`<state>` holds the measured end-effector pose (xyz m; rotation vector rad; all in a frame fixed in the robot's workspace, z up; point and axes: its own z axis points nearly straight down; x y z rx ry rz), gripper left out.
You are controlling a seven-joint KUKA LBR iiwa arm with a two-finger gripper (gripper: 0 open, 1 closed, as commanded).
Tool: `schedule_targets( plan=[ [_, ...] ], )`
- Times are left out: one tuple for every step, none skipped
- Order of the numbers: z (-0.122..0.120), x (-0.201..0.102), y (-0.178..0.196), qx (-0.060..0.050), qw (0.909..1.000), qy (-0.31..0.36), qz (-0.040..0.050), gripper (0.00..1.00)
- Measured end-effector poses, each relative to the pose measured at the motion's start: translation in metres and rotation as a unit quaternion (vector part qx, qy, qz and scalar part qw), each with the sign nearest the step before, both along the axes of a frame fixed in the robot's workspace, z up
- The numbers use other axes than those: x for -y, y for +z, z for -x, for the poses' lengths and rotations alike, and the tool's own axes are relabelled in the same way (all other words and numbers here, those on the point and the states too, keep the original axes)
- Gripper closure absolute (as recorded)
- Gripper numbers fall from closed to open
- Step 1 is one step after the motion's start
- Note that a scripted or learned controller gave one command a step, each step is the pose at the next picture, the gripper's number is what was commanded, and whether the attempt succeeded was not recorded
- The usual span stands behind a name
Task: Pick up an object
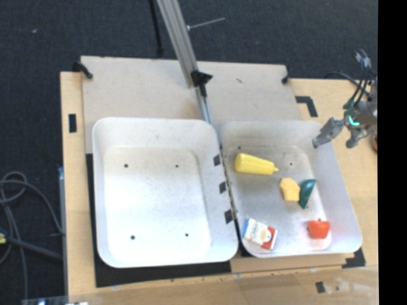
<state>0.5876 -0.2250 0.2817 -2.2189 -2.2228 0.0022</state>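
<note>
End effector (pixel 338 132) hovers above the right bin's (pixel 340 189) far corner; finger state cannot be told. Advise descending squarely over the yellow bottle (pixel 254 164), lying apart from the bin's other items.

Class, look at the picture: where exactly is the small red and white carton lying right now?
The carton lies in the right bin, at its near left corner, beside the divide between the bins and left of the red object.

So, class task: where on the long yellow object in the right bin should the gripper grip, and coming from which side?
Probably across the wide middle of the yellow object, coming straight down. It lies flat, its long axis left-right, tapering to a narrow tip on the right, with bare floor either side.
</note>
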Motion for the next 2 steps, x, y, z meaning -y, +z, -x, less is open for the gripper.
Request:
schedule_targets(
  plan=[
    [-0.001, 0.000, 0.002, 0.001, 1.0000, 0.001, 0.0013, 0.00],
    [0.010, 0.003, -0.052, -0.001, 1.0000, -0.001, 0.0004, 0.00]
  ],
)
